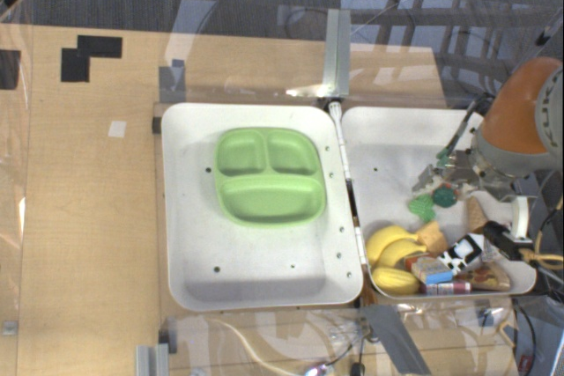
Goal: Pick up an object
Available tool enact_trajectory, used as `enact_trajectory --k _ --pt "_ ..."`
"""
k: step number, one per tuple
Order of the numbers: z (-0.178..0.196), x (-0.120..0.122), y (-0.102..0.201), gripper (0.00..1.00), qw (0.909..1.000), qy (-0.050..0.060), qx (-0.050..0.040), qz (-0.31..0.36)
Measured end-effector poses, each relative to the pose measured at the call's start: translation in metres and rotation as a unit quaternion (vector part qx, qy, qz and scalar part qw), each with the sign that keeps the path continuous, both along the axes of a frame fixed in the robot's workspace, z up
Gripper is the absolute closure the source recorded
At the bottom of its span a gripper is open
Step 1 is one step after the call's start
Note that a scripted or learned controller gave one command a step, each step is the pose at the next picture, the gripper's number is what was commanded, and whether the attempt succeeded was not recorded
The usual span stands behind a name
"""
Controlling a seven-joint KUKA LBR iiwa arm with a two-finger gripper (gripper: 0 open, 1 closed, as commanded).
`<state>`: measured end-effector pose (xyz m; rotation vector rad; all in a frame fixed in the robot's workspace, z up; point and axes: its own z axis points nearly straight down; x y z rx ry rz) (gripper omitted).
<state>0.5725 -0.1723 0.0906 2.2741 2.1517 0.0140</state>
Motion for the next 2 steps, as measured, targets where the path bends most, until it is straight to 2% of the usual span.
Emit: enact_trajectory --k 1,2 --pt "0.013 0.004 0.002 1.0 1.0 -0.005 0.0004 0.0" --pt "0.134 0.057 0.045 1.0 0.9994 0.003 0.0008 -0.035"
